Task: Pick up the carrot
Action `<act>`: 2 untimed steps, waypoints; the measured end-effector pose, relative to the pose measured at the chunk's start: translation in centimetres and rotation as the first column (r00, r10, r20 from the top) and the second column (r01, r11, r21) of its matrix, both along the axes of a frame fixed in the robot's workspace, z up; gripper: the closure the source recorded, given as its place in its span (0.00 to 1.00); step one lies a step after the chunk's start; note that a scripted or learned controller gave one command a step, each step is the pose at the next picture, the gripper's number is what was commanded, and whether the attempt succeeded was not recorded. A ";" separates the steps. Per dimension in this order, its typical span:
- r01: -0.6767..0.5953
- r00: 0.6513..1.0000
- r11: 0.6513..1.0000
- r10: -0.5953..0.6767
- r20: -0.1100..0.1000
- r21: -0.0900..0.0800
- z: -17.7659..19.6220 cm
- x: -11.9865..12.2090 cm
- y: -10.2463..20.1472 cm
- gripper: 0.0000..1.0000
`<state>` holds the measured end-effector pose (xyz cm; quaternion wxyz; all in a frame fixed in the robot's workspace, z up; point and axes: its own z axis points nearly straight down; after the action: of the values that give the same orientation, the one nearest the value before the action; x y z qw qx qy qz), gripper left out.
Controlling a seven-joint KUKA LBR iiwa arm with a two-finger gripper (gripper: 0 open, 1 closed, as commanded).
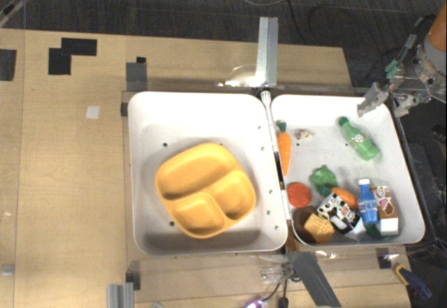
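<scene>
Camera view puts the carrot (283,151) in the right bin (401,153), lying against that bin's nine o'clock wall, green top pointing to twelve. From here I see the gripper (380,93) at the bin's one o'clock corner, well apart from the carrot; I cannot tell its state. A green bottle (358,139) lies near it. Toys cluster at the bin's six o'clock edge, a blue bottle (367,202) among them. The left bin (140,160) carries a yellow divided plate (204,189).
</scene>
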<state>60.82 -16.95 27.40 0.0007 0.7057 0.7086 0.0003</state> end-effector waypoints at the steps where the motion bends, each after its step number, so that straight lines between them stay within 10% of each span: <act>1: -0.066 0.998 0.998 0.066 0.004 0.000 -8.2 2.0 7.6 0.00; 2: -0.075 0.997 0.997 0.075 0.006 0.001 -8.8 3.7 18.4 0.00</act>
<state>64.50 1.43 18.64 0.0021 0.6786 0.7345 0.0028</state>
